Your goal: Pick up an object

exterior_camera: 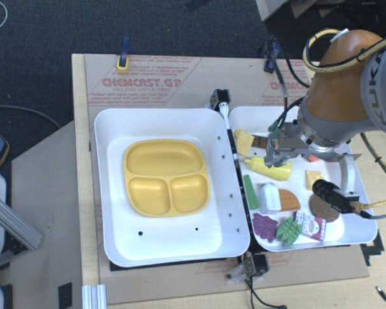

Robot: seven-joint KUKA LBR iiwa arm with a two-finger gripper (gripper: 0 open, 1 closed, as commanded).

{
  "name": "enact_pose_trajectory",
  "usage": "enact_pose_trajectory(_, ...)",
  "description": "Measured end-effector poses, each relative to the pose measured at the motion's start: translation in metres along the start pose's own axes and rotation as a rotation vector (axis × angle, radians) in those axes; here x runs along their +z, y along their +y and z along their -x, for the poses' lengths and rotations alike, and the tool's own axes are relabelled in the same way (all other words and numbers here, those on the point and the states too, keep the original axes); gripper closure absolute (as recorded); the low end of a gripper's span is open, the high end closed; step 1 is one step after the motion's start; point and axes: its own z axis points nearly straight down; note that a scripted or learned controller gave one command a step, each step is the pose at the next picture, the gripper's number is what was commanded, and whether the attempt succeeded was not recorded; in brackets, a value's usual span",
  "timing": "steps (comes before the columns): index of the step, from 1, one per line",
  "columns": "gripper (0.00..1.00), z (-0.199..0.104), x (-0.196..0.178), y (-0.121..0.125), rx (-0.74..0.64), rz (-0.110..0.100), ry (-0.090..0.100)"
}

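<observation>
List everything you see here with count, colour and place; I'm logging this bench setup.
bins: 2, white, side by side
divided plate: 1, yellow, left bin
banana: 1, yellow, right bin, under the pincer
green stick: 1, right bin's left edge
grapes: 1 bunch, purple, right bin's front
leafy toy: 1, green, beside grapes
clamp: 1, yellow, board's far edge
arm: 1, grey and orange, from right
pincer: 1, dark, over right bin
</observation>
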Motion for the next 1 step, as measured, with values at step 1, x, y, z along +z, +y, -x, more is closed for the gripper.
enact_pose_trajectory(1, 1.0, -0.0249, -0.0027, -0.013, -0.001, 0.001, 0.0)
